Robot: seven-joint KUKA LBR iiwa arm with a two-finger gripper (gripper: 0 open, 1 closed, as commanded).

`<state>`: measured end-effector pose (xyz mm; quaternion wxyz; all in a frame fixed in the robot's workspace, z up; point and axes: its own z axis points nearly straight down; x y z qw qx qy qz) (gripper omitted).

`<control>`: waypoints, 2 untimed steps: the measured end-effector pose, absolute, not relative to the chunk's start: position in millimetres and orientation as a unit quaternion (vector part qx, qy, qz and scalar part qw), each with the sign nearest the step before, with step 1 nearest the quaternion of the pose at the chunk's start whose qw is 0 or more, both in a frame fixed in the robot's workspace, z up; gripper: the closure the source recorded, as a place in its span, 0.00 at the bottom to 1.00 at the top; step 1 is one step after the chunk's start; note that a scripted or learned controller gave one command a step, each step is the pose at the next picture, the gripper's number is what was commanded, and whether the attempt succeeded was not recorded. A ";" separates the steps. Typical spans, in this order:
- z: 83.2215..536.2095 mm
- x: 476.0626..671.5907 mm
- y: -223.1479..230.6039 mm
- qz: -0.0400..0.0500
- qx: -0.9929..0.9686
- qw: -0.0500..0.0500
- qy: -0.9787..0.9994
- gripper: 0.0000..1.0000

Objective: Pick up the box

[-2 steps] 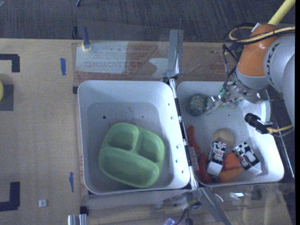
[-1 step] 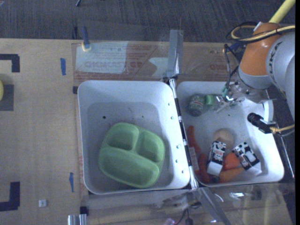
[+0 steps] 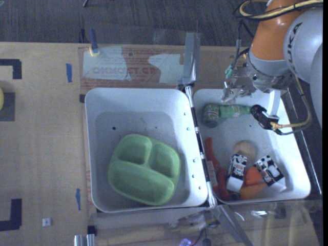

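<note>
Two small black-and-white patterned boxes lie in the right bin (image 3: 302,181) near its front. One box (image 3: 237,171) stands near the middle, and the other box (image 3: 270,170) lies tilted to its right. My gripper (image 3: 233,92) hangs over the far rim of the right bin, well behind both boxes. It sits just above a green bottle (image 3: 225,111) lying on its side. Nothing shows as held in it.
An orange piece (image 3: 251,182) lies between the boxes, a red strip (image 3: 214,164) runs along the bin's left wall, and a beige round thing (image 3: 246,148) sits behind the boxes. The left bin (image 3: 102,111) holds a green divided plate (image 3: 144,168). A black cable (image 3: 264,118) hangs from the wrist.
</note>
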<state>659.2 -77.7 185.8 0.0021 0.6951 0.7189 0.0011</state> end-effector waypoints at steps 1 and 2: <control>213.5 667.1 -68.9 0.000 0.865 0.001 0.502 1.00; 118.7 675.2 -128.9 0.012 0.906 0.008 0.424 1.00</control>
